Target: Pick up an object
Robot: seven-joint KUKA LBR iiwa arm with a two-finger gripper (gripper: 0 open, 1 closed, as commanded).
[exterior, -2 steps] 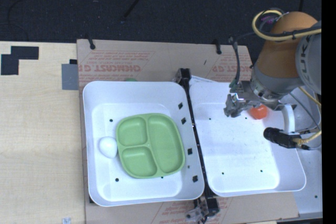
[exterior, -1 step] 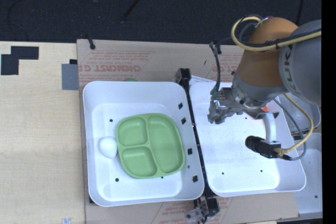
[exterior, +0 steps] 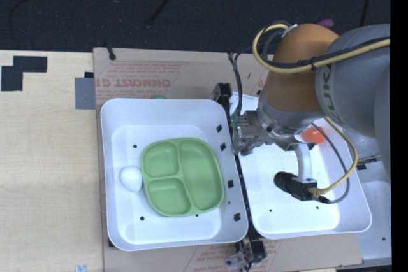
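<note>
Two white bins sat side by side on a sheet of cardboard (exterior: 159, 76) on the bench (exterior: 44, 169). The left bin (exterior: 109, 137) held a green plate (exterior: 182, 175) with three compartments, lying flat and a little askew across the middle of the bin floor, nearer the right wall than the left. All three compartments were bare. A white ball (exterior: 131, 178) rested against the plate's left edge, between the plate and the bin's left wall. In the right bin (exterior: 287, 220) an orange thing (exterior: 313, 135) lay in the far half, mostly hidden under the arm (exterior: 357, 86), so its shape could not be made out. The near half of that bin's floor was bare white. The arm reached in from the right across the right bin, and the gripper (exterior: 246, 137) hung at that bin's left wall, just by the divide between the two bins, apart from the plate, the ball and the orange thing. Whether the gripper was open or closed could not be told, and nothing showed in its grasp.
</note>
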